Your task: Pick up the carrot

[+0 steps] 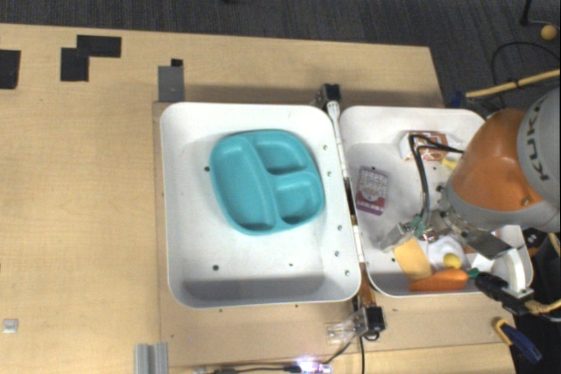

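The carrot lies flat in the right bin, close to the bin's near wall. It is orange and long, and it points left to right. Just behind it is a yellow block, and a small yellow thing sits just beside that. These toys crowd the same corner, maybe because they slid down there together.

The arm comes in from the right and bends low over that corner. Its big orange band hides much of the bin behind it. The gripper hangs just above the yellow block and a little behind the carrot. I think it is low like this so it can reach down for a toy. It is too small and too mixed in with wires to see clearly, so I cannot tell if it is wide or narrow. Nothing shows between its tips, so I do not say it holds the carrot.

A small white packet with purple on it lies further back in the right bin, well apart from the carrot.

The left bin holds a blue-green tray with parts in it. It sits in the middle, so there is room all around it.

Both bins rest on the wooden surface. The carrot is not picked up yet. The gripper looks a bit off to the back, so it may bump the yellow block.
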### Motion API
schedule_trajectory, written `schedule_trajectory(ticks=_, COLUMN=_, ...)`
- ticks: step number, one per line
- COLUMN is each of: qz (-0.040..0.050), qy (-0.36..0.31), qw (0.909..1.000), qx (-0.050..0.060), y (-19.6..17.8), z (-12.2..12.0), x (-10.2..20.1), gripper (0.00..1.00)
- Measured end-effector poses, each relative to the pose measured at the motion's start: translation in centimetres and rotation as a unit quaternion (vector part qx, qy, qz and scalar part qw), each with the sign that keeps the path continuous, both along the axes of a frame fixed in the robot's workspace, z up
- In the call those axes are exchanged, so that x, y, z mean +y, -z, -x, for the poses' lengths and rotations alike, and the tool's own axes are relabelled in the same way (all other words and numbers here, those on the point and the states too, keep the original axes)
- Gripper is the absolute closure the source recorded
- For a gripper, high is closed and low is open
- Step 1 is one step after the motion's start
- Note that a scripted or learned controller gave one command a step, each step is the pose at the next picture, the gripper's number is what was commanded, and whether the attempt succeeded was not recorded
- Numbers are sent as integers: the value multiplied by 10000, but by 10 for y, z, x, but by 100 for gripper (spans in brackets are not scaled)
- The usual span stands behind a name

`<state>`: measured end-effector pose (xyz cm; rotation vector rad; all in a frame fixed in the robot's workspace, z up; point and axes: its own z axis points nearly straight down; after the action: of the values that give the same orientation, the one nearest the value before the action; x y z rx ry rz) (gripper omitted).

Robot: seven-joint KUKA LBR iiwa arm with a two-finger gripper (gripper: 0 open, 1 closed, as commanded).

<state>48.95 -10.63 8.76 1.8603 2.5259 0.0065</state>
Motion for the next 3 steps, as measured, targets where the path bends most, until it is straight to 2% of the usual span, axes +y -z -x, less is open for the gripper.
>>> schedule_trajectory(ticks=1, qz=37, qy=-2274, qw=9738, qx=-42, y=-1, z=-2, x=16, gripper=0)
schedule_trajectory(ticks=2, qz=48, qy=-2263, qw=9740, qx=-98, y=-13, z=-7, x=18, gripper=100)
schedule_trajectory(ticks=3, qz=4, qy=-228, qw=9997, qx=-16, y=-99, z=0, x=48, gripper=100)
